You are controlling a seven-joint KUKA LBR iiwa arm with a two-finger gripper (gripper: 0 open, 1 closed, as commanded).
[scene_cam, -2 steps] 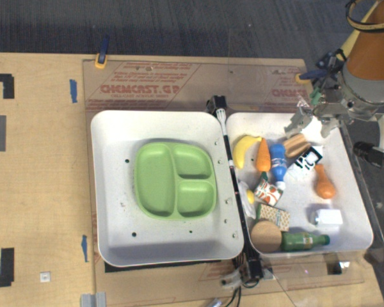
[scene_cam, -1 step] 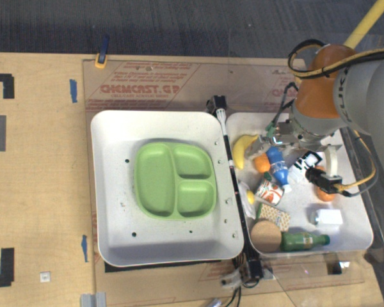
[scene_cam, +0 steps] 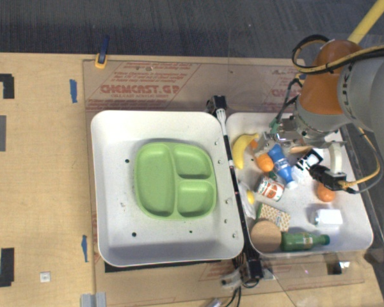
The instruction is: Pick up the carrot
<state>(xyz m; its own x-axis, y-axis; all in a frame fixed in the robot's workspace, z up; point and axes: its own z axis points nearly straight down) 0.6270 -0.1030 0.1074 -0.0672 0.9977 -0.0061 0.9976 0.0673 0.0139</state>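
Because the carrot (scene_cam: pixel 264 162) lay wedged among a banana (scene_cam: pixel 240 148) and bottle (scene_cam: pixel 282 164), the claw (scene_cam: pixel 283 135), its state impossible to tell, risked grabbing a neighbour.

- The arm (scene_cam: pixel 365 88) is a thick, rounded grey body, smooth and matte, seen above the right bin (scene_cam: pixel 361 235).
- A broad orange band (scene_cam: pixel 323 82) wraps it above the wrist, glossy and dome-shaped.
- Black and yellow cables (scene_cam: pixel 307 47) loop over the top of the orange band.
- More dark cable with a yellow strand (scene_cam: pixel 365 181) trails down the arm's side over the right bin's far edge.
- Below the band sits a metallic wrist block (scene_cam: pixel 288 130) with small fittings.
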